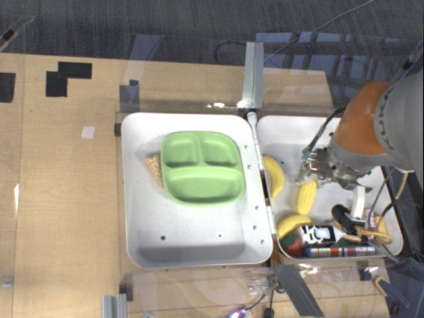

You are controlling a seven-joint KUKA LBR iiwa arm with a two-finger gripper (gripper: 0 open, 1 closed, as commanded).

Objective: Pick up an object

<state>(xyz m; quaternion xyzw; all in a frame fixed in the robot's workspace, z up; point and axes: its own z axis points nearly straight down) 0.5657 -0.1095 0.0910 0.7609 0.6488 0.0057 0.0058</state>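
The arm (391, 121) is reaching in over the right bin (285, 134), its gripper (317, 172) hanging just above the top end of a corn cob (306, 198), though whether the jaws are open or closed cannot be told. The corn cob is lying on the floor of that bin beside a yellow banana (273, 175), with a clutter of small items (331, 237) along the near wall. In the left bin (142, 197), a green divided plate (201, 166) is sitting toward the far side, partly covering a tan textured piece (154, 169).
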